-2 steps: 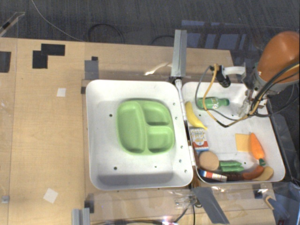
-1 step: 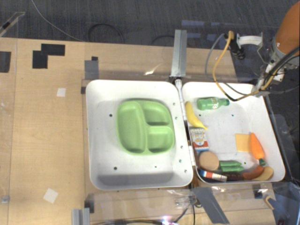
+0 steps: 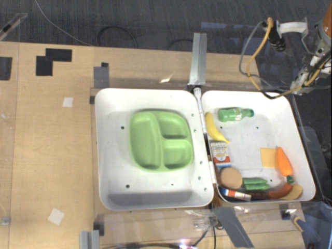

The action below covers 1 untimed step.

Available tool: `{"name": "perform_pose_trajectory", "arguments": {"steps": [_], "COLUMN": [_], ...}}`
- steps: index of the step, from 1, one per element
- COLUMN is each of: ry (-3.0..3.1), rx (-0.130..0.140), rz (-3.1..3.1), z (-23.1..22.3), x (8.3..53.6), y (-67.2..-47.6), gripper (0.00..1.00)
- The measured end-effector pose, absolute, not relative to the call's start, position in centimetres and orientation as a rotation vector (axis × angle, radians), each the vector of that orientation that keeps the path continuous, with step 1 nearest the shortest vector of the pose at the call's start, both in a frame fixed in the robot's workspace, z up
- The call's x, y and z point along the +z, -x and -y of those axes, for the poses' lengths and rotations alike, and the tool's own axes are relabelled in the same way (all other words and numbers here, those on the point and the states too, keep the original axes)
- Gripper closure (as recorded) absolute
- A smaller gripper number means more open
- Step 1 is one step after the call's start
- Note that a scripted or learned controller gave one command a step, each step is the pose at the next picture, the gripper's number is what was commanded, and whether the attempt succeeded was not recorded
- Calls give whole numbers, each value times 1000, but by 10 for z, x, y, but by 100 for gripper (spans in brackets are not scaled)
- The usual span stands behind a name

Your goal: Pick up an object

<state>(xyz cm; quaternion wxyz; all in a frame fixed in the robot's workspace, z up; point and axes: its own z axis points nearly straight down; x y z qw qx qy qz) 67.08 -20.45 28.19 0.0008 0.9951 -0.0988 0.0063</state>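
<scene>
Two white bins side by side, and most of the arm is cut off at the top right corner of the camera view. The pincer [image 3: 311, 70] is somewhere in a tangle of cables and grey metal there, just past the far right corner of the right bin [image 3: 290, 119]. I honestly can't tell if it's wide or narrow, and nothing is visibly in it.

The pickable stuff all sits in the right bin, below and left of the pincer. The green bottle [image 3: 235, 114] is the closest item to it, lying on its side with bare floor around it. The banana [image 3: 215, 128] and a small carton [image 3: 220, 153] are further left, tight against the divider wall. The carrot [image 3: 284, 162] and a yellow square [image 3: 268, 157] lie pretty much straight below the pincer.

The near edge is a crowded pile (hard to separate): a brown round thing [image 3: 231, 178], a green item [image 3: 256, 183], a red-and-blue tube [image 3: 236, 193] and a dark reddish piece [image 3: 280, 192], all touching or overlapping.

The middle of the right bin is open floor. Far left of the pincer, the left bin [image 3: 111, 191] holds a green divided tray [image 3: 160, 139].
</scene>
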Motion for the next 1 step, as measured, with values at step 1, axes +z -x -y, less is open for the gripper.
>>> {"name": "perform_pose_trajectory", "arguments": {"steps": [1], "ry": [-3130], "rx": [-5], "rz": [319], "z": [155], "x": [201], "y": [-530], "gripper": [100]}}
